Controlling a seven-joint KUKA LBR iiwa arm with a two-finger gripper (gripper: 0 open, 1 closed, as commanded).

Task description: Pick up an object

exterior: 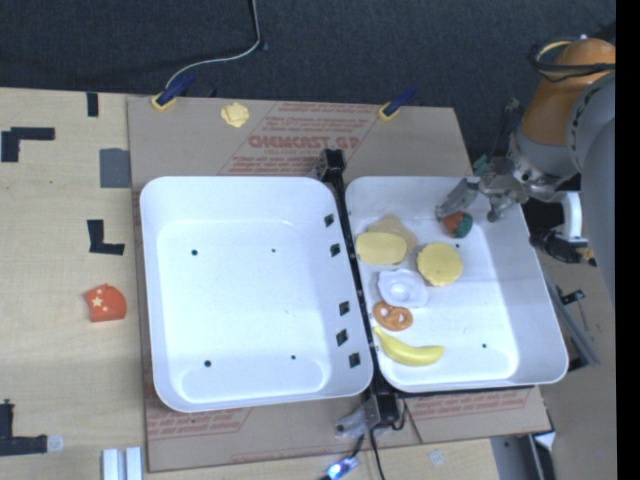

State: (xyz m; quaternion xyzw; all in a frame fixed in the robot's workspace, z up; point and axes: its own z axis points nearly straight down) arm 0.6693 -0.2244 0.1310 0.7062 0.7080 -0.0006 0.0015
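Camera view: the cardboard sheet (300,138) under both bins carries red printed lettering, reversed and not legible. The gripper (468,206) sits at upper right of the frame, above the right white bin (520,358); a small red-and-green object (458,224) lies just below it, and whether the fingers are spread or pinching cannot be told. In that bin: two round yellow pieces (381,248), a white ring (401,290), an orange pretzel (393,317), a yellow banana (408,351). The left white bin (160,298) adjoins. An orange block (106,303) rests on the surface at left.
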